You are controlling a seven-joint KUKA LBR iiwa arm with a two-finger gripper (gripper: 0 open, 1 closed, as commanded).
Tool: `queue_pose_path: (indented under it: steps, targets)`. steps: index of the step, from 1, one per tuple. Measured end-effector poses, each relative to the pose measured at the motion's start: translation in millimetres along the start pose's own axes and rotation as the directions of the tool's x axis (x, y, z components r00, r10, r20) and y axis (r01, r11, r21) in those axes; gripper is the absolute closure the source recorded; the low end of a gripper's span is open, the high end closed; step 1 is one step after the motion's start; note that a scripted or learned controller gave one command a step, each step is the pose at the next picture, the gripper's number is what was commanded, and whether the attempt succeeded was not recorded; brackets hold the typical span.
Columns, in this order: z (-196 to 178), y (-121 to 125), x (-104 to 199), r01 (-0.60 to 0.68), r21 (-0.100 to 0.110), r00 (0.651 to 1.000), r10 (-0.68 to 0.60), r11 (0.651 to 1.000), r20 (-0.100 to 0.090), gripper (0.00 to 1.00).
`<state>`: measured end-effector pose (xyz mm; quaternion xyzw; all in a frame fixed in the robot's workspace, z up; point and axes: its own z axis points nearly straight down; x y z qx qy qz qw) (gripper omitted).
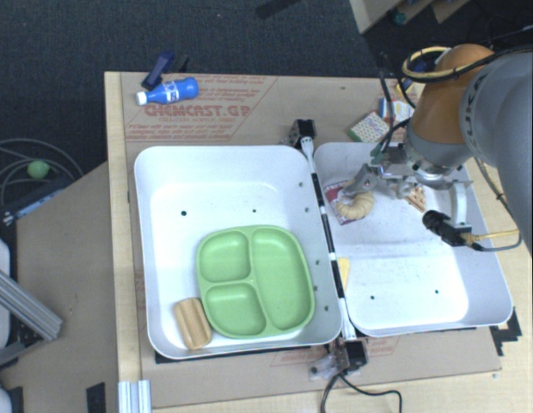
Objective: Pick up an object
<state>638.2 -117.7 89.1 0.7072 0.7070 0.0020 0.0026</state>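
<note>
the grey arm [499, 101] with its orange band [443, 101] comes in from the upper right of the frame and bends down over the right bin [421, 291]. its tool [378, 175] hangs low over the upper left part of that bin, close to the bin's floor; whether the tool is open or closed cannot be told from this slant.

just below and left of the tool lies a tan, curved, pastry-like object [357, 206], by the bin's left wall. it rests on the bin floor.

the left bin [223, 188] holds a green divided plate [254, 280] in its lower middle, and a tan ridged block [192, 323] lies just beside the plate's lower left edge. on the bench [249, 110] above the left bin, a blue and white bottle [168, 92] lies on its side.
</note>
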Motion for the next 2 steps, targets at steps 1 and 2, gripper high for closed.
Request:
queue_pose_path:
  steps: [1, 2]
  targets:
    - [-11, 1, 0, 0.000, -0.004, 1.000, 0.000, 1.000, 0.000, 1.00]
    - [-97, -55, 37, 0.001, 0.005, 1.000, -0.001, 1.000, -0.001, 1.00]
